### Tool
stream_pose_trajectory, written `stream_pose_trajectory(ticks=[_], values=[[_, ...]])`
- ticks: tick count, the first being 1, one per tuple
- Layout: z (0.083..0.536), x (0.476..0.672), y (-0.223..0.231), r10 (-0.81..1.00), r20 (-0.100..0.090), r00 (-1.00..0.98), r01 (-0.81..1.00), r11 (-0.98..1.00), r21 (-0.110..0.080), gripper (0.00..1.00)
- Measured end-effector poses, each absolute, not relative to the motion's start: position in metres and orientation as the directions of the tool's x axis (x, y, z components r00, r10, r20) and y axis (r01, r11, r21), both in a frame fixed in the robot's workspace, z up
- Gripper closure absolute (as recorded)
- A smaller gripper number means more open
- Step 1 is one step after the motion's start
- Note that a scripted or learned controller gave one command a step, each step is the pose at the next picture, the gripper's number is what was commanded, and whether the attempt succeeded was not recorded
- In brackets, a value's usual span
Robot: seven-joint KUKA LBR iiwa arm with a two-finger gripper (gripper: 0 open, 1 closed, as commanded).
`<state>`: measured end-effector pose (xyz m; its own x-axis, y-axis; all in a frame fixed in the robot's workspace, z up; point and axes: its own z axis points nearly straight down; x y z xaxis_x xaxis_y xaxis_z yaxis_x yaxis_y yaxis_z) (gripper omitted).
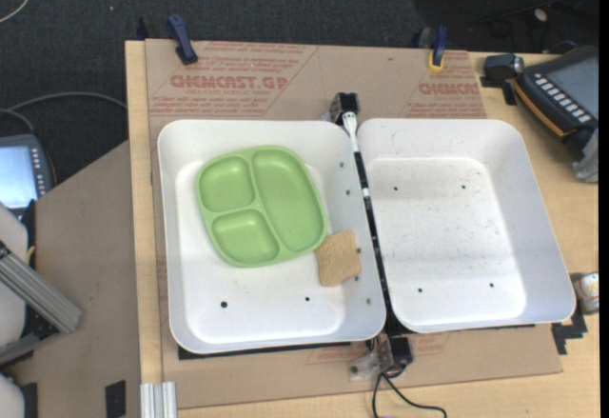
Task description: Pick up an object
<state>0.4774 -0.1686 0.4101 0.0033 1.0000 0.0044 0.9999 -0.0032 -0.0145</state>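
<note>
Green plate and tan piece in the left bin

A green divided plate (261, 207) lies flat in the left white bin (190, 311), with a small tan sponge-like square (338, 258) touching its lower right edge. The right white bin (542, 245) sits just beside it on the table (285, 73). The end effector's state cannot be told.
</note>
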Motion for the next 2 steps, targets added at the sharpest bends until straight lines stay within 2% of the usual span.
stream_pose_trajectory(ticks=[1,2], values=[[0.543,0.501,-0.172,1.000,-0.007,-0.001,1.000,0.002,0.018,1.00],[0.458,0.482,-0.156,1.000,0.002,0.000,1.000,0.000,-0.008,1.00]])
